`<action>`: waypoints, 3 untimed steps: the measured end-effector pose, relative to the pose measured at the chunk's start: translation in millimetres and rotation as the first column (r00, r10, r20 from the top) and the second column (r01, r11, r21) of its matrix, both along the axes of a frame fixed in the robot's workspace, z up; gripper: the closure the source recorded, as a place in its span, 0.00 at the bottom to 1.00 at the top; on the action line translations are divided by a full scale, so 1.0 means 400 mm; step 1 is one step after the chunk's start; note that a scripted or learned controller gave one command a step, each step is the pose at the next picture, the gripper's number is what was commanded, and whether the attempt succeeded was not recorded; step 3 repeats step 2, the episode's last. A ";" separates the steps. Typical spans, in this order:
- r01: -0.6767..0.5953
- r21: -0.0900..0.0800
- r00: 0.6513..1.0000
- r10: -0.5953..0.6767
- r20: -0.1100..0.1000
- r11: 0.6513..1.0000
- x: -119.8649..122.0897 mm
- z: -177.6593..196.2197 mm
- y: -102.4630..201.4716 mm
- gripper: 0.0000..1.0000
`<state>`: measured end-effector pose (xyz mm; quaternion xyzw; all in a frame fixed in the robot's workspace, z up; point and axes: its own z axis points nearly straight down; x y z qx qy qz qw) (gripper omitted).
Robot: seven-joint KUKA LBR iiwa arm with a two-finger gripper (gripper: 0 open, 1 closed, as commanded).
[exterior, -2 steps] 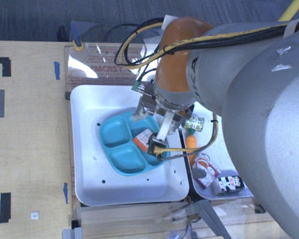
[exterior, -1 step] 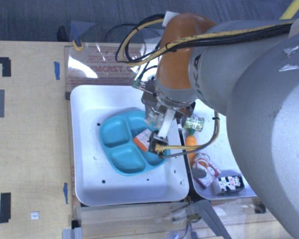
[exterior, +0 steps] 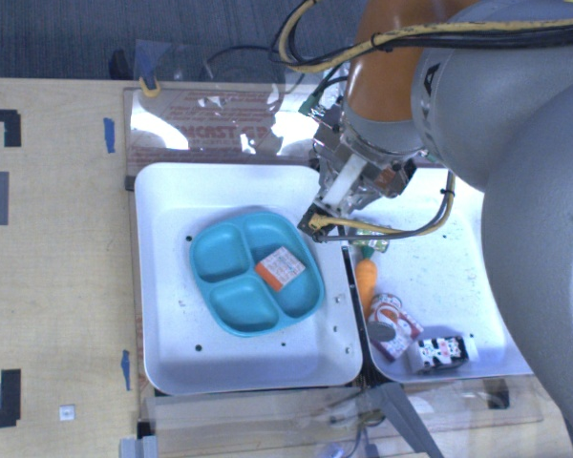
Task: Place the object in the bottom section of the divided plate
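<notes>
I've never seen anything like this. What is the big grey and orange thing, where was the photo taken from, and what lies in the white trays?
It is a robot arm reaching in from the right. One camera fixed above the bench looks down at a slant. Its gripper hangs over the wall between two white bins. The left bin holds a blue divided plate with an orange box in its right-hand section. The right bin holds a carrot, a red and white packet and a black and white carton. Whether the gripper holds anything, I cannot tell.
</notes>
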<state>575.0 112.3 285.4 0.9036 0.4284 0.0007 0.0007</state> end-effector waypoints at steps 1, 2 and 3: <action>0.572 0.001 0.820 -0.572 -0.002 0.820 0.090 -0.089 0.127 1.00; 0.572 0.001 0.820 -0.572 0.000 0.820 0.091 -0.087 0.125 0.00; 0.572 0.001 0.820 -0.572 0.000 0.820 0.091 -0.087 0.125 0.00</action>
